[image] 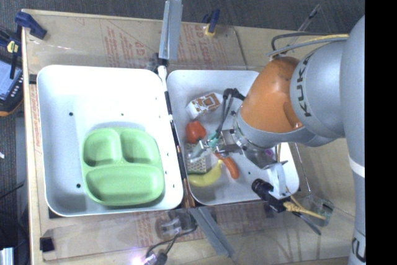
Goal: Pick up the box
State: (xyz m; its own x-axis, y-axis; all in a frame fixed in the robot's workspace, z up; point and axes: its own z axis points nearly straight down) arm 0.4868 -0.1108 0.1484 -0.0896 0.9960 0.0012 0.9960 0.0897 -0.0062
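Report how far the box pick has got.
Done: the arm has reached into the right bin, with the gripper low among the items. In hand: nothing visibly held. Left: the small white and orange box lies on the bin floor, above the gripper and apart from it, not yet grasped or lifted.

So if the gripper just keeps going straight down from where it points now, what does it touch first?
Most likely the grey block beside the banana, not the box. The gripper hangs over that cluster, but depth is unclear from this slanted view.
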